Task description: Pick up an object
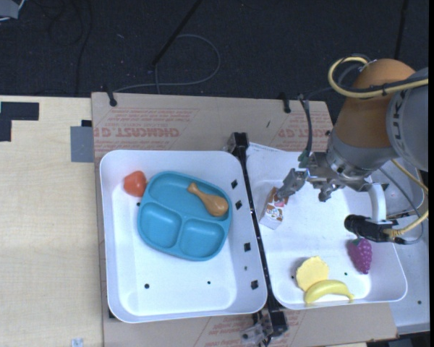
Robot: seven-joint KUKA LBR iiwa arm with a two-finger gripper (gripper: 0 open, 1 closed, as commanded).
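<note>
My gripper (310,186) hovers over the upper part of the right bin (390,295), its fingers spread open. The left finger (294,181) points down-left at a small white and red carton (275,210) lying near the bin's left wall; the carton sits at that fingertip, not between the fingers. Lower in the same bin lie purple grapes (360,255), a yellow round piece (312,270) and a banana (328,291).
The left bin (166,298) holds a blue divided plate (175,226) with a brown drumstick (209,199) on it and a red tomato (134,183) beside it. A black divider (252,223) separates the bins. A black-tipped cable part (369,228) hangs beside the grapes.
</note>
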